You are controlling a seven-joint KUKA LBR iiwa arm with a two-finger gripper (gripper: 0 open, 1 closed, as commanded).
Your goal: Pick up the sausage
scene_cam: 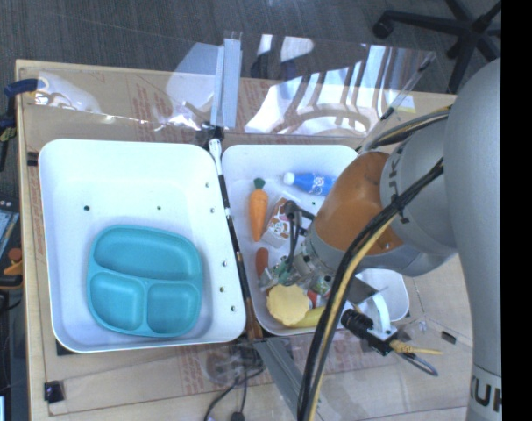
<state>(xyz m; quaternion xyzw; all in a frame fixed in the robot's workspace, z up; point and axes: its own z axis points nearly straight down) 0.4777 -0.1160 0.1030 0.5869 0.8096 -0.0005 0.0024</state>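
The sausage (262, 260) is a short red-brown piece lying near the left wall of the right bin (239, 169), just below the carrot. My gripper (286, 273) hangs low in that bin, immediately right of the sausage and very close to it. The grey arm with its orange band (353, 213) reaches in from the right and hides much of the bin's right half. Whether the gripper touches the sausage I cannot tell.
In the right bin lie an orange carrot (258, 210), a blue-and-white bottle (308, 182), a small printed packet (280, 224) and a yellow round item (288, 305). The left bin (117, 169) holds a teal compartment tray (145, 279).
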